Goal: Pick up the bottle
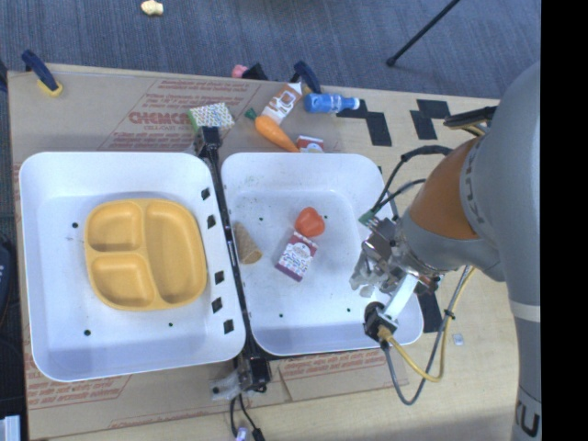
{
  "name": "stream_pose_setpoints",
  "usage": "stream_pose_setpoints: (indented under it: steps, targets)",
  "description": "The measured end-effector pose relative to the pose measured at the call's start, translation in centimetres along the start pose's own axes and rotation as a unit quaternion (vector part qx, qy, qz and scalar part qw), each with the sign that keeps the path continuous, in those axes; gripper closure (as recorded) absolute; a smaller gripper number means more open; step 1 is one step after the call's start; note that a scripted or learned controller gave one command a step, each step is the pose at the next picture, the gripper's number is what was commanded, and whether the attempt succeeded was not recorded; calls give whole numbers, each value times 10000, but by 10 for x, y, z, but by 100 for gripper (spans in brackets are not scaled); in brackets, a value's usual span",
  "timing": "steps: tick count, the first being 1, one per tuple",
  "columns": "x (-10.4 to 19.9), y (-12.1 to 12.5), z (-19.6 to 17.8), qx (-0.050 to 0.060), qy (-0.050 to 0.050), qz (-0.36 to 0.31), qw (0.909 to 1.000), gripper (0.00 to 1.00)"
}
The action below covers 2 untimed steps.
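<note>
A small bottle (pixel 299 246) with a red top and a red-and-white label lies in the middle of the right bin (pixel 276 168), its top pointing to the far right. My gripper (pixel 369 279) hangs over the right side of that bin, a short way to the right of the bottle and apart from it. Nothing shows in its grasp. The grey arm with its orange band (pixel 441 200) reaches in from the right.
A brown cone-shaped piece (pixel 246 243) lies by the right bin's left wall. The left bin (pixel 37 246) holds a yellow divided plate (pixel 145 252). Behind the bins, on the bench, lie a blue bottle (pixel 329 104), a white-and-orange bottle (pixel 281 104), a carrot (pixel 275 133) and a small patterned box (pixel 210 116).
</note>
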State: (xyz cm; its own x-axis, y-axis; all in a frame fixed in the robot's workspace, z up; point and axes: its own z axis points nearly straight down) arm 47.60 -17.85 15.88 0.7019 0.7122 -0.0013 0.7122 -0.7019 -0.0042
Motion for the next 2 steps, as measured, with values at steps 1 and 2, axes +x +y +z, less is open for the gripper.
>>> stream_pose_setpoints:
  steps: [1,2]
  targets:
    - [23,-22,-20,-3,2,937,9956,100]
    - [39,-39,9,25,1,2884,9575,100]
